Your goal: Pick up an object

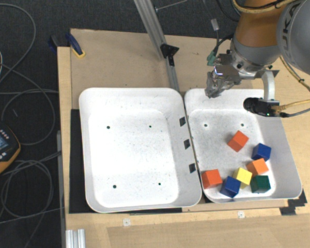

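From the overhead camera I saw the grey arm with its orange band reaching in from the upper right, its tool (215, 89) hanging over the top left corner of the right shallow white plastic bin (294, 177). Whether the tool was open or closed, I could not tell. The small blocks lay in that bin's lower half: an orange cube (238, 141) apart, then a blue cube (261, 152), another orange block (257, 166), a yellow cube (243, 176), a green cube (260, 183), a second blue cube (230, 186) and an orange-red cube (212, 178). The left white bin (88, 138) sat beside it on the wooden desk (119, 56).
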